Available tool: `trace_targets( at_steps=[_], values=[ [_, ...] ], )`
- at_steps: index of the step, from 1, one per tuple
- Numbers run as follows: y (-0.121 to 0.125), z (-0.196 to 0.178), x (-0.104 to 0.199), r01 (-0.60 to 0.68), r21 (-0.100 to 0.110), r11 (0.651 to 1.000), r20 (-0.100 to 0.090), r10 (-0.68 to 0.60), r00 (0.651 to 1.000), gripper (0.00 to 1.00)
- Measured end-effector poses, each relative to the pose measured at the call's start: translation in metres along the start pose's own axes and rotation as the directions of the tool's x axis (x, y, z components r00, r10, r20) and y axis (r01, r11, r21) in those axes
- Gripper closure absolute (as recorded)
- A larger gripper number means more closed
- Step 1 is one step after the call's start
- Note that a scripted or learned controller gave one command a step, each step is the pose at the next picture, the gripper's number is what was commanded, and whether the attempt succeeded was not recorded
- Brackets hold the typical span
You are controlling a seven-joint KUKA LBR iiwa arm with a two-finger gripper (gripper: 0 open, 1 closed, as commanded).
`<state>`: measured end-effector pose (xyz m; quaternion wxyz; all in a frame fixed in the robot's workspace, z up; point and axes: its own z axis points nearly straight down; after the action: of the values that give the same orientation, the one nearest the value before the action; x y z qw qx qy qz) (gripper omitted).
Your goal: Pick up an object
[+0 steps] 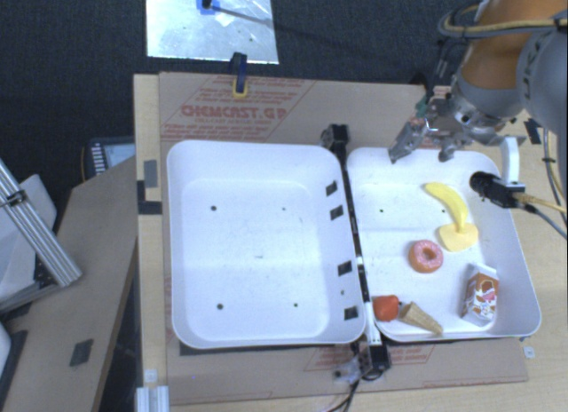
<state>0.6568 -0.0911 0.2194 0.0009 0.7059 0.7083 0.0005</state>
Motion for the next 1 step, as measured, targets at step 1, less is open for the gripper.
trace_targets(
  at_steps=[1],
  values=[
    [-0.0489, -0.0417, 0.0720, 0.008, -0.001, 1.000, -0.004, -0.008, 1.000, 0.00]
  ],
)
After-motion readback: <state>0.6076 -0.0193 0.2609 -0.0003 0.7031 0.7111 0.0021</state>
